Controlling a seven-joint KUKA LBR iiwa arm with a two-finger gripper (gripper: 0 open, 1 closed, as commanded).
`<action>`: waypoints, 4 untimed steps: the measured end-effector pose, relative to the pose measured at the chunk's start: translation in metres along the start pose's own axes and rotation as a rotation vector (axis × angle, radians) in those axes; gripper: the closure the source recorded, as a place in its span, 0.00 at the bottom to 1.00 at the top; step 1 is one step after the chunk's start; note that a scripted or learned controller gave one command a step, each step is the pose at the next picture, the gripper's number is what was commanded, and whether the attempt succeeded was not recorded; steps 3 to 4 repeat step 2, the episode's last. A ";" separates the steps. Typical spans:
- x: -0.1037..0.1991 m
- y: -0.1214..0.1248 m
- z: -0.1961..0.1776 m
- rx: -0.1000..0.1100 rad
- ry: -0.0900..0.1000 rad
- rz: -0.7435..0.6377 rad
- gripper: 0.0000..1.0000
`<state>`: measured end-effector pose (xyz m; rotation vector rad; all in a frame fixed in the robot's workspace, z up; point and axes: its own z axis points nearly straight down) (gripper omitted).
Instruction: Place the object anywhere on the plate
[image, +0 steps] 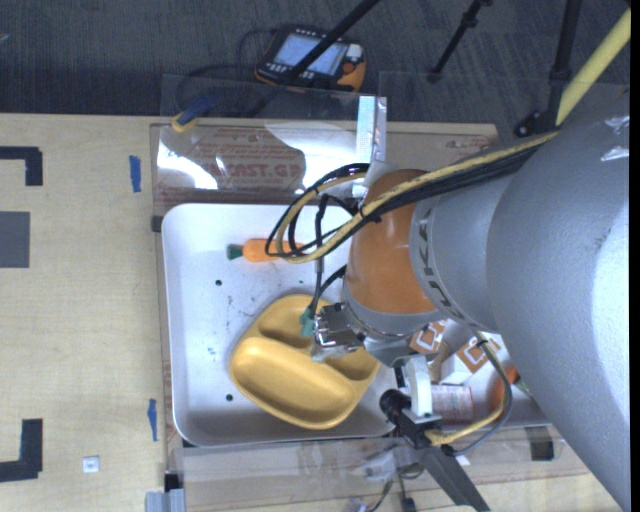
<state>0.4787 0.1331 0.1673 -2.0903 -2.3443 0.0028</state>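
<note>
Clutter is sparse on this surface (70, 330), a pale wooden top with black corner marks and bits of blue tape. One white bin (190, 300) is in plain sight; the arm (520, 280) covers most of the view's right side, so the second bin cannot be made out. One yellow plate (290, 375), lumpy and shallow, sits in the bin's near half, close to the front wall. One orange carrot-shaped object (258, 250) with a green end lies on the bin floor toward the back, well apart from the plate and not on it. Black cables (310, 215) loop off the wrist and hang across the carrot's right end, hiding part of it. The orange band (385, 260) and grey wrist stand directly above the plate's right edge, blocking it. The jaws are buried under the wrist and wiring near the plate; whether they are apart or together cannot be told. One clear plastic sheet (240, 160) lies behind the bin, and one handheld controller (310, 55) rests on the floor beyond.
</note>
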 end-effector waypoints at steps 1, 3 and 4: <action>0.038 0.004 -0.025 -0.001 0.000 0.133 1.00; 0.038 0.004 -0.025 0.000 0.000 0.134 0.00; 0.038 0.004 -0.025 0.000 0.000 0.134 0.00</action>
